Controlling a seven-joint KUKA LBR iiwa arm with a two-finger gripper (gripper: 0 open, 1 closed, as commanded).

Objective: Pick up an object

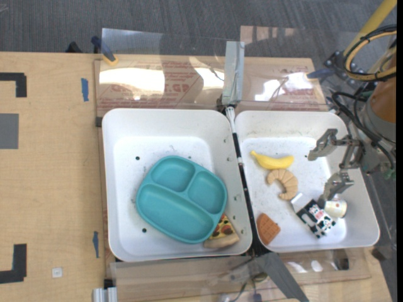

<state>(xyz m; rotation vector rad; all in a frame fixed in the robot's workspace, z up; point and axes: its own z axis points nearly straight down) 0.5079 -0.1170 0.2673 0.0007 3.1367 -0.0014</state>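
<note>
Right bin [365,231]: banana [273,161], croissant [283,182], brown cookie [268,228], cow-print carton [318,218] near front right. Gripper [332,166] hangs over the bin's right side, fingers spread, nothing between them. Left bin [119,143]: teal divided plate [181,197], pizza slice [223,234] tucked under its edge.

You're looking down on a light wooden table [44,168] that runs from the left edge of the frame under both bins. The left white bin [119,143] sits at centre frame, and the right white bin [365,231] touches it along their shared edge. On the table's left part you see black tape marks [16,83] at upper left and lower left, plus short blue tape strips [84,89]. Behind the bins, a clear plastic sheet [138,68] lies across the top.
</note>
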